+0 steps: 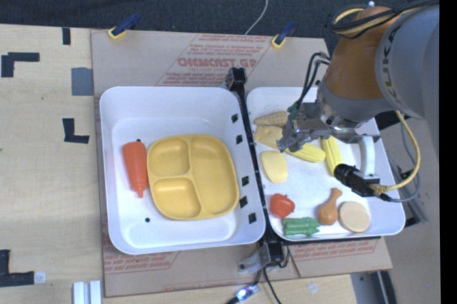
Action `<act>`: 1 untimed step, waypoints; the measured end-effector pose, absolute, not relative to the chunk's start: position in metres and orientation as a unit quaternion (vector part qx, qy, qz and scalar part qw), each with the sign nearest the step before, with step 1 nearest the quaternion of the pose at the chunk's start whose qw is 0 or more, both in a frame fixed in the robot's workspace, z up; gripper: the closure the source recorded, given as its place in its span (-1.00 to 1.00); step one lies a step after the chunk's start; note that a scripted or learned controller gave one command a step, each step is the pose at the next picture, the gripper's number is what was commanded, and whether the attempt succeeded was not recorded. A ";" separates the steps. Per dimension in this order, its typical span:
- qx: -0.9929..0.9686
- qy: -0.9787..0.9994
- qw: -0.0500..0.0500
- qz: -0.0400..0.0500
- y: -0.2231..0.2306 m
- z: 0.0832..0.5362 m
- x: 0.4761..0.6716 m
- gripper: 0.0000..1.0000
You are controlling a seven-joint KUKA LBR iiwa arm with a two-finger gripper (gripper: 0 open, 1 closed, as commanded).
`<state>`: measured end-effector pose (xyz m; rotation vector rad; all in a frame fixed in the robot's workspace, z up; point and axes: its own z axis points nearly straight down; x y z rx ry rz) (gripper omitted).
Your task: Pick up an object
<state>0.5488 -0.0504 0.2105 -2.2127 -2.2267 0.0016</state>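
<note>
The objects lay in the right bin point(389, 224), and each place here is given from the pale yellow lemon-like piece point(274, 167) near that bin's left wall. Just above it sat a cream wedge point(267, 135) and a tan piece point(270, 119). To its right lay a corn cob point(310, 153), tilted, with a yellow banana-like piece point(332, 155) beyond it. Below it rested a red tomato point(282, 205) and a green pod point(300, 227) (knobbly, lying flat). Further right and lower were a brown drumstick point(329, 207) and a round beige slice point(353, 216), touching.
</note>
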 end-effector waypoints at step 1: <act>-0.704 -0.710 0.001 0.000 0.012 0.215 0.563 1.00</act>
